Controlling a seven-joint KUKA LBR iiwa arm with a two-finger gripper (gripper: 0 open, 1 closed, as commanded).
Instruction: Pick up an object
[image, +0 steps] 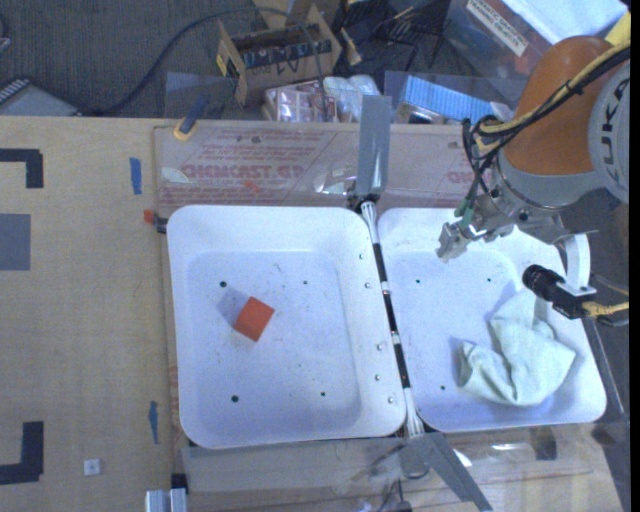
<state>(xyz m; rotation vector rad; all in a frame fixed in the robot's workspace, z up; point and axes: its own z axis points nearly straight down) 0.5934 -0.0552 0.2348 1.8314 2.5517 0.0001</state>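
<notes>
An orange-red block (254, 319) lies in the left bin (200, 240), left of its middle. A crumpled pale cloth (518, 356) sits in the right bin (420, 300), near its front right corner. My gripper (452, 242) hangs over the back part of the right bin, well above and behind the cloth. Nothing shows between its tips. The arm with its orange band (560, 110) comes in from the upper right.
The two bins meet at a ridge with clips (385, 320) down the middle. A cardboard wall (260, 165) and a grey post (372, 140) stand behind the bins. A black cylindrical part (545, 281) juts over the right bin's right side.
</notes>
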